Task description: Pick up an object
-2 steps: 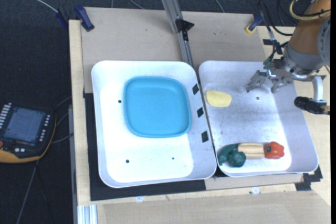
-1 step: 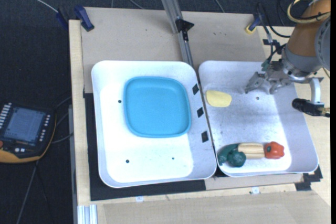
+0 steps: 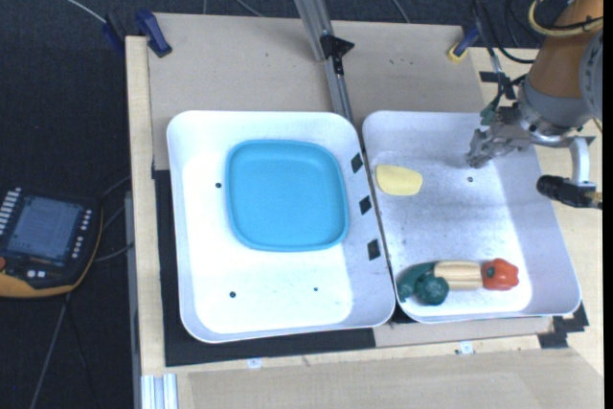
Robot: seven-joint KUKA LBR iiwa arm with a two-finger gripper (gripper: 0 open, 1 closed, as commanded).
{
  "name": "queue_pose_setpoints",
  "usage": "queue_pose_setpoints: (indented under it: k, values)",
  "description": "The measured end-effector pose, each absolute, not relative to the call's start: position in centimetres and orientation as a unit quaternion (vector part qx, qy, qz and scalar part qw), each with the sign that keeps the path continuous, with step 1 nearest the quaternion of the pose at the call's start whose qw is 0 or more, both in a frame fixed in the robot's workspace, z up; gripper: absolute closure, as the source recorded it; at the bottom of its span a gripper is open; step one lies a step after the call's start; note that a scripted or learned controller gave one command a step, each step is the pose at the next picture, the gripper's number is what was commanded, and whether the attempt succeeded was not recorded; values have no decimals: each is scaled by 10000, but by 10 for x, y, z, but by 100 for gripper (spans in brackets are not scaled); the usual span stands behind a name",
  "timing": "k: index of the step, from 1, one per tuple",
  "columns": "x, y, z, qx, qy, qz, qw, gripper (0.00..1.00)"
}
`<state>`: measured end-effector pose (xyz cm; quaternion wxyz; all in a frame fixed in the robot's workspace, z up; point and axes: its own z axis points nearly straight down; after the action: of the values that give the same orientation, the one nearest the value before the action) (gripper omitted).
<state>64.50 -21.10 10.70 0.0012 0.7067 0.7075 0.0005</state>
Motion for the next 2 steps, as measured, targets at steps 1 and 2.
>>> queue_pose_setpoints:
  k: [1,2]
  values:
    - [638,-209,155,7069,7073,13,22,100]
    - [633,-206,201,7070,7072,13,22,100]
